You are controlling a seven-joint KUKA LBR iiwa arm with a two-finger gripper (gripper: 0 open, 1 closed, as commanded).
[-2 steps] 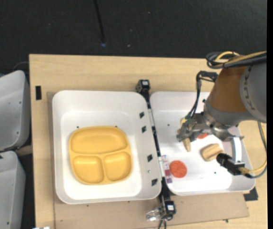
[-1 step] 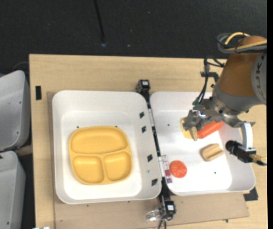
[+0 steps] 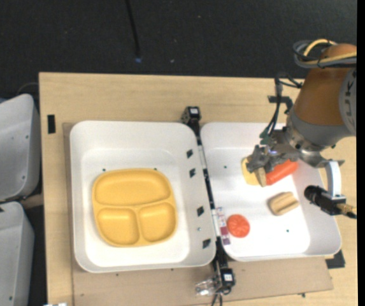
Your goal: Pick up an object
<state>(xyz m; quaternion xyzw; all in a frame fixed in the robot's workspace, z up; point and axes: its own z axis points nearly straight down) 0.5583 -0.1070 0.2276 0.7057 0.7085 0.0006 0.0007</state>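
My gripper (image 3: 264,160) hangs low over the upper middle of the right bin (image 3: 316,238). Right beside it, on its lower right, lies an orange carrot-shaped piece (image 3: 283,171), touching or nearly touching the gripper. A pale yellow piece (image 3: 251,174) peeks out from under the gripper's left side. A tan bread-like block (image 3: 282,203) rests further down in the same bin. Near the bin's lower left edge sits a round red tomato-like piece (image 3: 237,225).
The left bin (image 3: 80,171) holds a yellow three-compartment plate (image 3: 134,206). A divider rail (image 3: 204,183) with black clips runs between the bins. The arm's orange band (image 3: 322,97) and a black attachment (image 3: 322,199) stand over the right bin's right side.
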